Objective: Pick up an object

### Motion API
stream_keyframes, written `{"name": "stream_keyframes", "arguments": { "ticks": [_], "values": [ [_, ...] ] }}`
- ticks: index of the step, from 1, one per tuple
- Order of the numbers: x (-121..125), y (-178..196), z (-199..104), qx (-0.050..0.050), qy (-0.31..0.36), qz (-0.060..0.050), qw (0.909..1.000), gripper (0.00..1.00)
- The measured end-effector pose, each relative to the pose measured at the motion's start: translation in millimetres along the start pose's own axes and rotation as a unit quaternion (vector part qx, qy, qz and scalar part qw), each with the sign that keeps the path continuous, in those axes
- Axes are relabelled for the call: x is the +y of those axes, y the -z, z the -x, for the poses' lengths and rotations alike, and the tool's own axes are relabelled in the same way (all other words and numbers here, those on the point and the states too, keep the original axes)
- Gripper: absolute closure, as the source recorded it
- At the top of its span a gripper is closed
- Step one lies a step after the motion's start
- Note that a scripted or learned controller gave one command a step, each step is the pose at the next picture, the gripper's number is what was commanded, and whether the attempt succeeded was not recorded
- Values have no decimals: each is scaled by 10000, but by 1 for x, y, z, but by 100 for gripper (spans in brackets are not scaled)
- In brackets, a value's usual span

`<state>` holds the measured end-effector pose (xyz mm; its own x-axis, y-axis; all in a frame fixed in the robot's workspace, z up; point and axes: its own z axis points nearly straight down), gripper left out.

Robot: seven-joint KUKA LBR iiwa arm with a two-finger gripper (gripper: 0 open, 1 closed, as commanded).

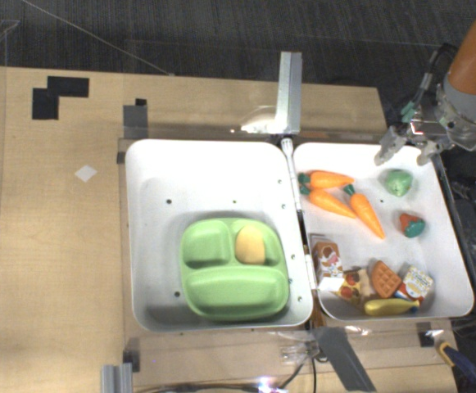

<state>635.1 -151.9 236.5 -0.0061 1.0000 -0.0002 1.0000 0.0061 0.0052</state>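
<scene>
Pincer (405, 147) is hanging over the back rim of the right bin (455, 244), fingers spread apart w/ nothing between them; one tip is showing at left, the other at right, so the opening is running roughly across the bin's width. Arm is reaching in from the right, orange band sitting just above the wrist.

Nearest candidate, judging by position, is the green leafy veg (397, 182): it's lying just below the pincer in view, i.e. toward the front of the bin, almost directly under the gap btwn the fingers. It's lying near the bin's back right corner, apart from the other items. It's roundish, no clear long axis, so finger orientation probably isn't mattering much; a short drop fwd and down should be bracketing it.

The two carrots (348, 195) are lying further left, near the divider. The back one is running roughly left-right w/ its green top toward the divider; the front one is slanting toward the front right, tip pointing at the bin's middle. Grabbing either would prob need the wrist turning across its long axis.

Red/teal piece (411, 224) is sitting a bit further front than the green veg. Left bin is carrying a green tray (221, 289) w/ a yellow item (251, 244) in one compartment, well apart from the pincer.
</scene>
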Motion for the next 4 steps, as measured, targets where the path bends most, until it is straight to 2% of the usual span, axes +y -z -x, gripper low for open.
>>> {"name": "stream_keyframes", "arguments": {
  "ticks": [1,2,3,4],
  "values": [
    [-2,42,-13,-3,-1,9,10000,0],
    [-22,-78,-10,0,120,-8,9999,0],
    [-66,-39,16,-2,865,3,9963,0],
    [-32,-131,-27,0,-8,7,10000,0]
  ]
}}
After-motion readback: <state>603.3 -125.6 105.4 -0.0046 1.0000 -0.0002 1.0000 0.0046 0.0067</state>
